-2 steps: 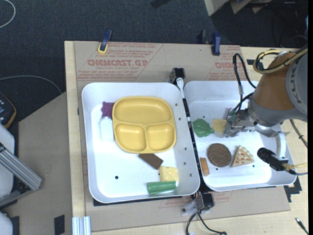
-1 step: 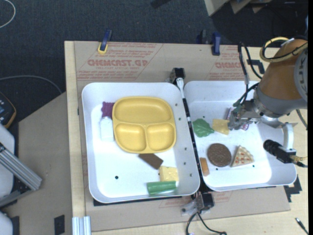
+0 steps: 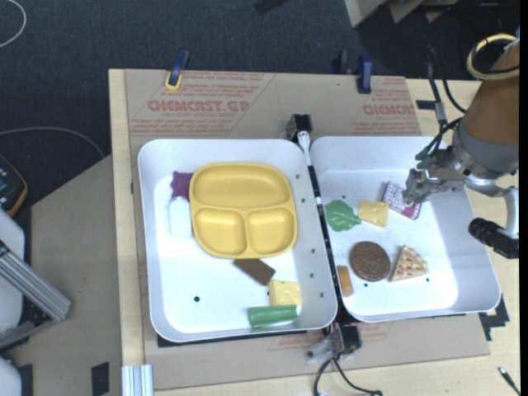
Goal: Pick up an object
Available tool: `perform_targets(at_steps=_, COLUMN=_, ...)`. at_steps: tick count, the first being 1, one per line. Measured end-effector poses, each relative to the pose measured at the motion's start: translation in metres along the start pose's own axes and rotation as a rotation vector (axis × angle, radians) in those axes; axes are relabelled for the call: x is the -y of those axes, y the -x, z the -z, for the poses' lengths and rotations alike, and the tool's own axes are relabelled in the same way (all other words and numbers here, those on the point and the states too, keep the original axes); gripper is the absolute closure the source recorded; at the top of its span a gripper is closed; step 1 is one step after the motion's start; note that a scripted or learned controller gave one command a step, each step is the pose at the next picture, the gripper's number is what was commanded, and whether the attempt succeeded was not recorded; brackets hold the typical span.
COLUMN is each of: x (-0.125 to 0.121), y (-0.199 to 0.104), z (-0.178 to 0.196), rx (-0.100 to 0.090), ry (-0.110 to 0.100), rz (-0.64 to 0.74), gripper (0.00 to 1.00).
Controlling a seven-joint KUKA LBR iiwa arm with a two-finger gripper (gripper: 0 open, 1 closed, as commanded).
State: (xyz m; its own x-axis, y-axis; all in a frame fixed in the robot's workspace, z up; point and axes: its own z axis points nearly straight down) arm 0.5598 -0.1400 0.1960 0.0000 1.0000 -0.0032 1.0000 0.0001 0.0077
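Two white bins [image 3: 157,221]. Yellow divided tray [image 3: 243,209]; purple item [image 3: 181,184] and white piece [image 3: 178,218] beside it. Brown slab [image 3: 255,270], pale yellow cheese block [image 3: 285,292], green stick [image 3: 272,315]. Green leaf [image 3: 340,215], yellow wedge [image 3: 374,214], brown round cookie [image 3: 369,261], orange-red speckled pizza slice [image 3: 408,264], pink-and-white patterned packet [image 3: 401,200]. Tan counter [image 3: 247,106], red lettering. Grey metal hand [image 3: 415,185].

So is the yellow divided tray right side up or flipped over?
Right side up: the yellow divided tray shows its three hollow compartments facing up, in the left bin.
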Motion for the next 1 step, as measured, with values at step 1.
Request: perform_targets(at_steps=1, x=-0.0015, y=0.0004, z=0.0312, rx=-0.001, ry=-0.001, rz=0.001, gripper=1.00)
